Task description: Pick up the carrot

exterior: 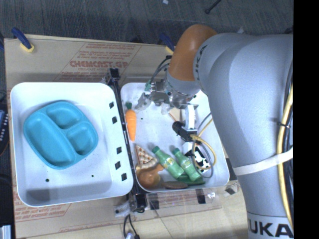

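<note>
The carrot [131, 124] lies in the right bin [149, 90] against its left wall, orange with its green top toward the far edge, running lengthwise along that wall. Toward the near edge beyond the carrot's tip sit a pizza slice [144, 155], a brown rounded piece [148, 176] in the near left corner, and two green bottles [174, 164] lying slantwise side by side; a small black-and-white toy [200, 159] sits near the right wall. Nothing touches the carrot, and bare white floor lies open just to its right. The left bin [30, 183] holds a blue divided plate [60, 132] toward its left side, with bare floor along its near edge. My arm [239, 103] reaches over the right bin's far right corner, the orange band [187, 51] above the far edge. My gripper [164, 99] hangs at the far end of the bin, near the carrot's green top but apart from it; how wide my fingers stand I cannot tell.
</note>
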Controlling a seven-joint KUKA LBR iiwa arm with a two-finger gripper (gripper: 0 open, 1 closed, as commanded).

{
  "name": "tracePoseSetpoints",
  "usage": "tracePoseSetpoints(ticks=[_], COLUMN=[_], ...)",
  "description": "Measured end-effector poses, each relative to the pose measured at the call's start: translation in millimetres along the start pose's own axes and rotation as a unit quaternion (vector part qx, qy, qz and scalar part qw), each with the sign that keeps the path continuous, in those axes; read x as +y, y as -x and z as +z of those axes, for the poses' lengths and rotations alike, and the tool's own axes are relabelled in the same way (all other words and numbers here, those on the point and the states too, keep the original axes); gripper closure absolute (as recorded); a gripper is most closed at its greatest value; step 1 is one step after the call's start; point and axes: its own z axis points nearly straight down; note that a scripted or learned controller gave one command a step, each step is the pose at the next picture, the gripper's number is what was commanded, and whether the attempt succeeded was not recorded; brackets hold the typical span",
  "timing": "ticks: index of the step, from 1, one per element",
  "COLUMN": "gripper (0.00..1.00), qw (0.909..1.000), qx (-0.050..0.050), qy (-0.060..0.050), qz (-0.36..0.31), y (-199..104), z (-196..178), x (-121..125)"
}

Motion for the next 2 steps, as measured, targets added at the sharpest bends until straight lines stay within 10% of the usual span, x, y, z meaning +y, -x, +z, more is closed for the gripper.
tracePoseSetpoints(ticks=[2], gripper=[0.00], qw=[0.9897], qx=[0.000], qy=[0.003], qz=[0.143], y=[-0.6], z=[23.0], x=[-13.6])
